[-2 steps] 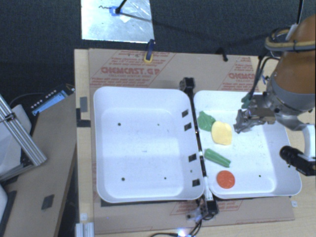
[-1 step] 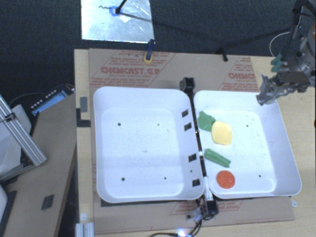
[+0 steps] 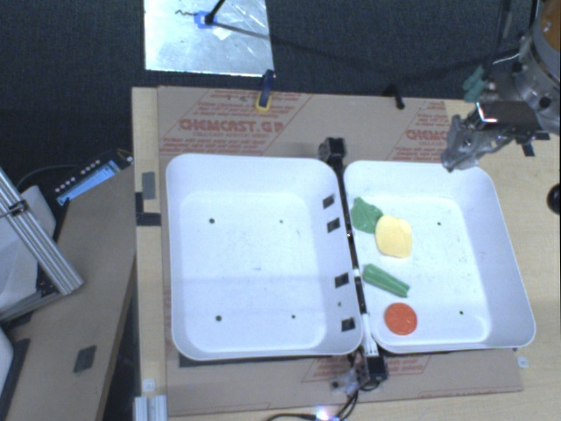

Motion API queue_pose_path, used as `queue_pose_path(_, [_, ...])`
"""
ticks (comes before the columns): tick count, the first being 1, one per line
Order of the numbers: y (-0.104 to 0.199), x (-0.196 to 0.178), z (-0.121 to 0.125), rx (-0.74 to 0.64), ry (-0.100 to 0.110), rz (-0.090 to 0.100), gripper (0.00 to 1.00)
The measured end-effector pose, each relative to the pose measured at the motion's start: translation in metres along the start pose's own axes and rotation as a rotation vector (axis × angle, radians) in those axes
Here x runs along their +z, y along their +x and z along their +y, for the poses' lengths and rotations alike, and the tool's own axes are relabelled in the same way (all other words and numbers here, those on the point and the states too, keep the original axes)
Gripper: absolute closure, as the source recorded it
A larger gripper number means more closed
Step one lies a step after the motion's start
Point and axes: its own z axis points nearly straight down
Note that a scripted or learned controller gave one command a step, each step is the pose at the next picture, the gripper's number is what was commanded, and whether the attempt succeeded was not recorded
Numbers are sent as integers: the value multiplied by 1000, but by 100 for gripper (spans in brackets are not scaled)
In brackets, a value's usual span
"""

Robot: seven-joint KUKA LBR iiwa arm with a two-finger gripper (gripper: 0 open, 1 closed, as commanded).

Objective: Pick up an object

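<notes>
Camera view. Two shallow white bins sit side by side on a brown cardboard sheet that covers the surface (image 3: 149,384). The left bin (image 3: 188,191) and the right bin (image 3: 504,261) meet along a central seam fitted with small dark clips.

The right bin contains four objects, all grouped near its left wall. A green leaf-shaped piece (image 3: 365,213) lies nearest the far edge. A yellow rounded piece (image 3: 394,237) lies just beside it and appears to touch it. A green elongated piece (image 3: 386,280) lies nearer the camera, set at a slant. An orange-red round piece (image 3: 401,319) lies near the front edge, close to the elongated piece but apart from it.

The arm enters from the upper right. The gripper (image 3: 460,152) hangs over the far right corner of the right bin, at its rim, well apart from all four objects. Nothing is visible between its fingers. Whether the fingers are spread or closed cannot be determined at this resolution.
</notes>
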Motion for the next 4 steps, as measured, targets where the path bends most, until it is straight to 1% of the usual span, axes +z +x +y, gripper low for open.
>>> queue_pose_path(1, [55, -25, 0, -1, 3, 0, 100])
queue_pose_path(2, [-64, -24, -1, 18, 3, -5, 100])
queue_pose_path(3, [-202, -12, -4, 20, 6, -7, 100])
queue_pose_path(4, [-105, 49, 27, -5, 10, 1, 100])
